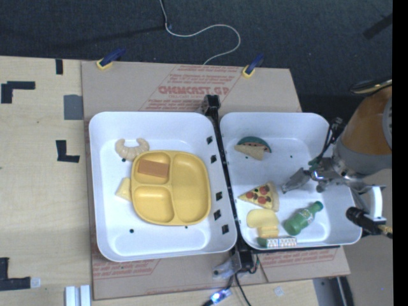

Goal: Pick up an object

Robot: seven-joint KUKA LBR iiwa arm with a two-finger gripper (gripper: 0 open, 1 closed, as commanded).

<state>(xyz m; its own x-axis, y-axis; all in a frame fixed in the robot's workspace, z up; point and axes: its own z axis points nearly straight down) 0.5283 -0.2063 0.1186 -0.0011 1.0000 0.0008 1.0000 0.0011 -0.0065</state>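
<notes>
The right bin holds a pizza slice, a green bottle lying on its side, a pale yellow piece and a green-rimmed melon slice. My gripper hangs low over the bin's right half. It is just right of the pizza slice and above the bottle, and nothing shows in it. The grey arm with its orange band comes in from the right edge.
The left bin holds a yellow divided plate with a brown toast in one section. A croissant and a yellow wedge lie beside the plate. A small white strip rests at the right bin's front wall.
</notes>
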